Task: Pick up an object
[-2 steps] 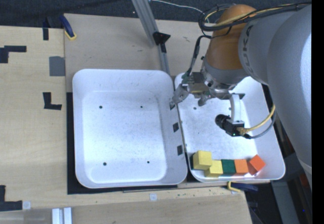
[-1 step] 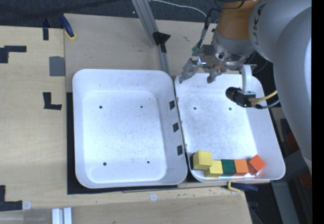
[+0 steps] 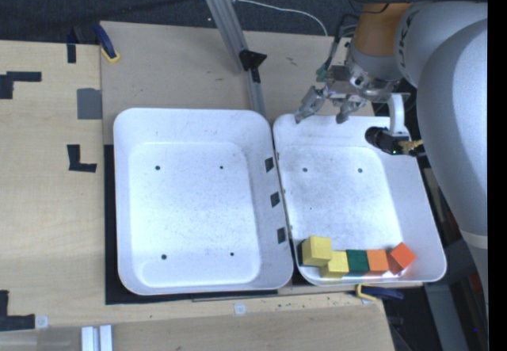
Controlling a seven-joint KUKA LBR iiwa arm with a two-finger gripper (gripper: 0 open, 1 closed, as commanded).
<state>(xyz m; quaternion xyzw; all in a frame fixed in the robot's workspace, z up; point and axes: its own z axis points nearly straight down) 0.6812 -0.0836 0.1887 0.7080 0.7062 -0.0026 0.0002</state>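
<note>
Blocks (image 3: 356,259) are gathered in a short row against the front wall of the right bin (image 3: 412,183), at its front right corner: two yellow ones, then a green, then two orange ones. The row's long axis is laid along that front wall. The pincer (image 3: 325,113) is hung above the back rim of the same bin, its fingers spread, and nothing is seen between them. The blocks are thus placed well apart from it, straight across the bin toward the table's front edge. The left bin (image 3: 127,183) is seen beside it.
</note>
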